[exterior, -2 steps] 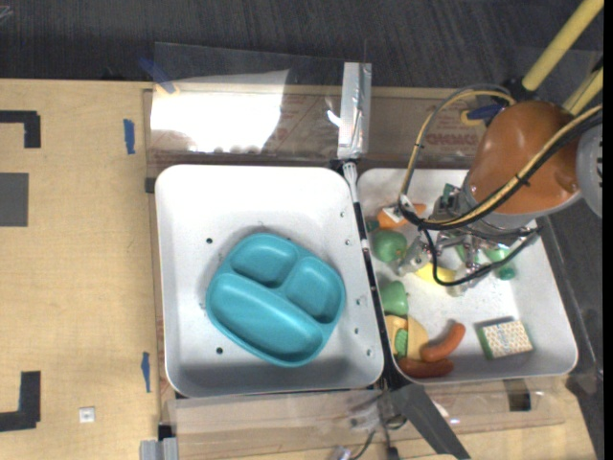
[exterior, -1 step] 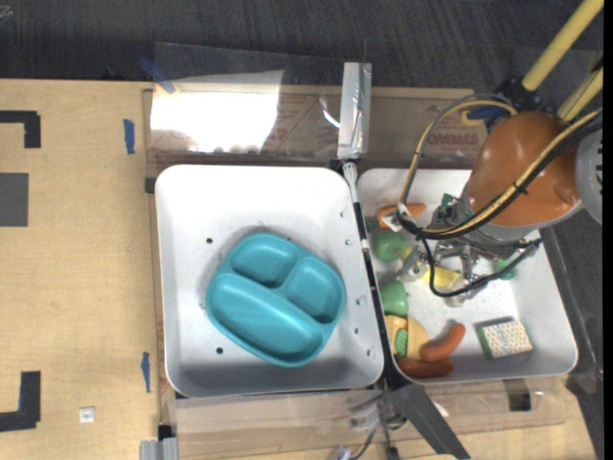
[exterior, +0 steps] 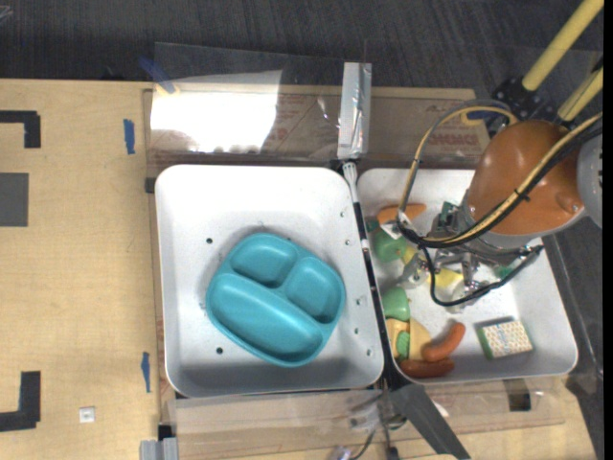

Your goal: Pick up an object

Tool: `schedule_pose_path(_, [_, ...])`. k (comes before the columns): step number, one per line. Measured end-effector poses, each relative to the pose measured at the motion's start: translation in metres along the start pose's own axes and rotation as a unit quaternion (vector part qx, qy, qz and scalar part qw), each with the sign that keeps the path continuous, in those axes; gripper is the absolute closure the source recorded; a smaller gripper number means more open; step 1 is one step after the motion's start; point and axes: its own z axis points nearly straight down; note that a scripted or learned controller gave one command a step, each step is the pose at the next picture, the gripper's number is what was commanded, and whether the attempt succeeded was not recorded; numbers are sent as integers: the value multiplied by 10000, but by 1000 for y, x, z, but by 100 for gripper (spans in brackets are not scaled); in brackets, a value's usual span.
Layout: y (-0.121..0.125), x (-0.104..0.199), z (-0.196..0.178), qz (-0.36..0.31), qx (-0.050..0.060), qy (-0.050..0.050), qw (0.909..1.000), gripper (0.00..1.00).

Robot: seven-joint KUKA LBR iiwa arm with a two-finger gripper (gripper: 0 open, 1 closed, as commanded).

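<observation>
My own wrist [exterior: 522,180] and its orange band cover the middle of the right bin [exterior: 560,329], so whatever lies under them is hidden from sight. The cables [exterior: 450,242] blur together over the small things there; a green piece [exterior: 388,247] and a yellow one [exterior: 447,278] are too tangled to make out. The orange sausage shape [exterior: 439,345] partly hides something yellow beneath it. The yellow poles [exterior: 573,29] run off the top right edge.

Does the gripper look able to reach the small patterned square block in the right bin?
Probably yes. The patterned square block lies alone on bare floor near the right bin's front corner, beside the arm, nothing covering it.
</observation>
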Motion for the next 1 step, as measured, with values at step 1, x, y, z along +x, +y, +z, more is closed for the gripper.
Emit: schedule_pose_path(1, [2, 0, 0, -402, 4, 2, 9992, 0])
